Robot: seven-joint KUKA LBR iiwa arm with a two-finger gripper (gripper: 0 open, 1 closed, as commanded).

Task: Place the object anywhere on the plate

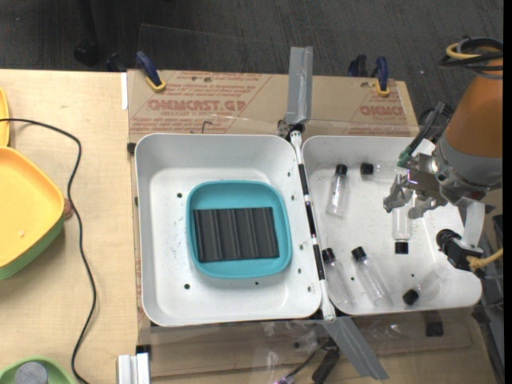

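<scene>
The teal plate (238,230) in the left bin (156,214) carried no vial; the pincer (404,194) hovered over the right bin's vials (337,189), its state seemingly unreadable, so placement remained undone.

Yellow dishes (24,214) far left, black cable (76,238), prob. cardboard (200,102) behind bins.

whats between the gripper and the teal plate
In the camera view, a clear vial in the right bin and the bins' adjoining rims lie between the gripper and the teal plate.
</scene>
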